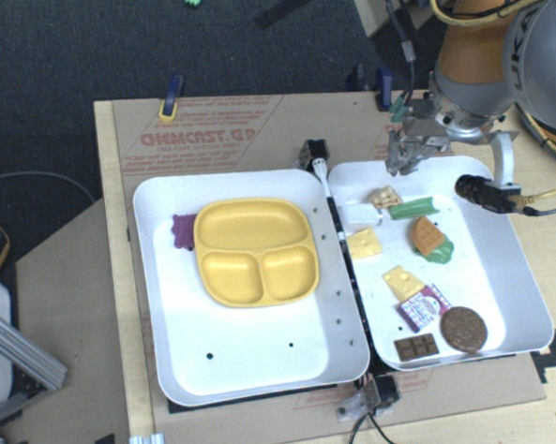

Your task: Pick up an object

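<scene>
Gripper hangs over the far edge of the right bin, below the orange band of the arm; whether it is released or clenched I cannot tell, and nothing is visibly caught in it. No one object is named by the task, so the candidates are the small play-food pieces scattered in that bin: a pale cracker-like bit and a green stick nearest the tool, an orange-and-green piece, two yellow cheese wedges, a purple packet, a brown round cookie and a dark chocolate slab. All look light, stiff and smooth, likely moulded plastic, so slipping is a bigger worry than crushing. The green stick probably offers the surest hold, pinched across its narrow width at mid-length; the flat cookie, slab and packet lie low on the floor and would be awkward to get under. The wedges seem best taken across their parallel sides. The left bin bears a yellow divided tray with a purple scrap touching its left rim. Red print on the cardboard under the bins reads roughly "CHEMCAST G.P"; the smaller lines are illegible, as is the packet's print
</scene>
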You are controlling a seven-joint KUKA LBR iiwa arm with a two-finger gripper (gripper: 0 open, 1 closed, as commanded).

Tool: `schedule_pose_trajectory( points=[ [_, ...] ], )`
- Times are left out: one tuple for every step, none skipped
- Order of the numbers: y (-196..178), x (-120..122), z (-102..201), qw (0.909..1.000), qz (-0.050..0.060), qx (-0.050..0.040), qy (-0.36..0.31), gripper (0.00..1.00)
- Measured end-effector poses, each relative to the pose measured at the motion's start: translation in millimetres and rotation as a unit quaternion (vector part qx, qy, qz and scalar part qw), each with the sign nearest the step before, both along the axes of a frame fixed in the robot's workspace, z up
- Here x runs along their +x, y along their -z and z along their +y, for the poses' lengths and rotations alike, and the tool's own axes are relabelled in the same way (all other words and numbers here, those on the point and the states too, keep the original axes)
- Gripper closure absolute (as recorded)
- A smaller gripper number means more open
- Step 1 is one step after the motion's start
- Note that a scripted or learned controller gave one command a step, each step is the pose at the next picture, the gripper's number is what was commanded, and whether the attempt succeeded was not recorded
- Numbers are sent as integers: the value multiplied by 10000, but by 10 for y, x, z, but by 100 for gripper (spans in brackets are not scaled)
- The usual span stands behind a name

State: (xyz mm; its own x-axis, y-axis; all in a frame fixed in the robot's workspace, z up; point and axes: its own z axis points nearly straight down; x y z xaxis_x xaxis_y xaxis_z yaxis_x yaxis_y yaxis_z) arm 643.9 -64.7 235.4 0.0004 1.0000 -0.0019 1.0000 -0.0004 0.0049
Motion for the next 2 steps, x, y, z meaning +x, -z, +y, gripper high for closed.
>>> schedule_pose_trajectory(
  points=[
    [42,-54,12,10000,33,6,-2,100],
    [203,7,-35,10000,41,8,3,100]
  ],
)
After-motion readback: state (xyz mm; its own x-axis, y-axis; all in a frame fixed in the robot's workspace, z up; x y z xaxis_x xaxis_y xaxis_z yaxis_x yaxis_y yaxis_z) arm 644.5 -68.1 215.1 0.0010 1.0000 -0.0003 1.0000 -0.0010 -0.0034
